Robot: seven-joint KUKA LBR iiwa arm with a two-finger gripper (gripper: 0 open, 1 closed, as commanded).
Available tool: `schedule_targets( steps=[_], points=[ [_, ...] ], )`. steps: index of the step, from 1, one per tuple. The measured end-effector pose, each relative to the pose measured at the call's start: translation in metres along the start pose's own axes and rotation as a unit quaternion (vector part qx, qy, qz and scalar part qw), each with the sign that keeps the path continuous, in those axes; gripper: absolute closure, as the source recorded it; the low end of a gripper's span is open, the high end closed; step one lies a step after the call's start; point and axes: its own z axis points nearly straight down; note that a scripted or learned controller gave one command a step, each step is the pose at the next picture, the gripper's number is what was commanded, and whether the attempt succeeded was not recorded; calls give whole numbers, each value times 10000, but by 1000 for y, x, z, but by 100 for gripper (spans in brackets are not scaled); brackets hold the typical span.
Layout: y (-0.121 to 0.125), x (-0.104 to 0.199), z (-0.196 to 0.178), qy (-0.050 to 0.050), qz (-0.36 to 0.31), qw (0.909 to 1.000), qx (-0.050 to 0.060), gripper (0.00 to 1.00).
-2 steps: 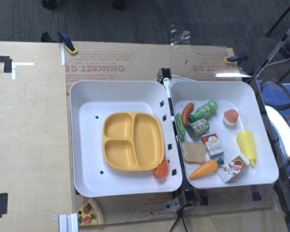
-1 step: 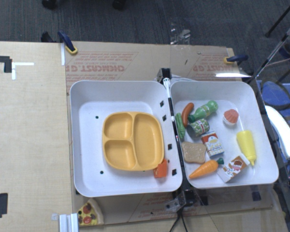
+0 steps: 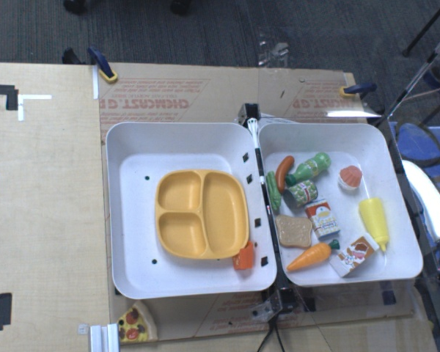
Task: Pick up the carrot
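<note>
Pincer: can't tell if released or clenched, & carrot [image 3: 309, 257] lies flat in right bin [image 3: 361, 155], touching bread slice [image 3: 293, 231], near front wall, so, imo, whole pick's left to do.

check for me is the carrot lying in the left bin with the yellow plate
No, the carrot lies in the right bin, beside the bread slice.

Arm [image 3: 430, 189]: pale, rounded length seen at the far right margin, about mid-height of the view; looked like one link, heavily cropped.
Pose: ran on a slant, upper left to lower right, curving along the frame's side.
Surface: light grey-white, smooth; joints and wrist could not be made out.
</note>
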Motion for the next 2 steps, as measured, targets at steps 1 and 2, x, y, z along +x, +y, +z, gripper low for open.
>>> schedule_targets(
  steps=[1,2],
  points=[
    [2,-2,-9,-25,-10,10000,-7,100],
    [4,-4,-18,-54,-20,10000,-17,100]
  ],
)
